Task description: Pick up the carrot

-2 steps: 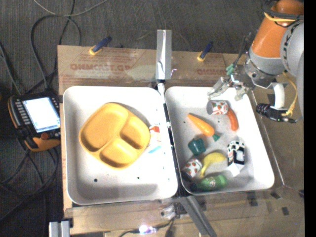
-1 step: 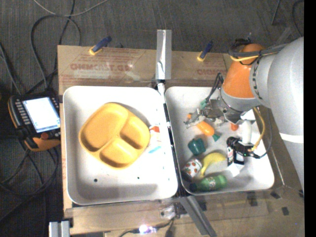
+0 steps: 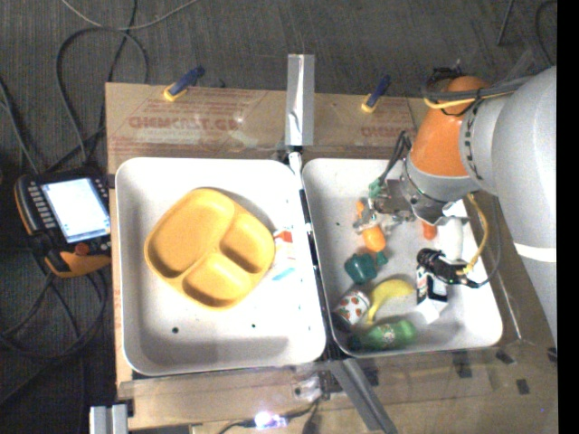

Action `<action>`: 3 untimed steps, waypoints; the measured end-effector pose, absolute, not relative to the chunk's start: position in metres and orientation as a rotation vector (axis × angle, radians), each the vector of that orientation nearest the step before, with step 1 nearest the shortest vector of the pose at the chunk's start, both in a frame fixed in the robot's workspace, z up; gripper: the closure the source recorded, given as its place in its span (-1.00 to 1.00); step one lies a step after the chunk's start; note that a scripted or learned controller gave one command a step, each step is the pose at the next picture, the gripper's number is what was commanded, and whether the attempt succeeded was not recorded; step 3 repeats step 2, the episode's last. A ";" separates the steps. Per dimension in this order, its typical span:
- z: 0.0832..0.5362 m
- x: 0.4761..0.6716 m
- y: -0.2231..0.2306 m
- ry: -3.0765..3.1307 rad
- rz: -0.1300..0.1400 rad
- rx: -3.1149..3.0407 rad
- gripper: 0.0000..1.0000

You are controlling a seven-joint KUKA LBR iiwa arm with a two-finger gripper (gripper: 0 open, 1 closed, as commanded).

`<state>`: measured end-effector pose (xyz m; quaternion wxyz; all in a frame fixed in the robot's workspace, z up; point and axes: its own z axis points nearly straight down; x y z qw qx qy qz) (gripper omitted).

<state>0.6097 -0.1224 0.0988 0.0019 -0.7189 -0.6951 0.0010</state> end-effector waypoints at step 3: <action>0.138 0.638 -0.175 -2.038 0.006 -2.390 1.00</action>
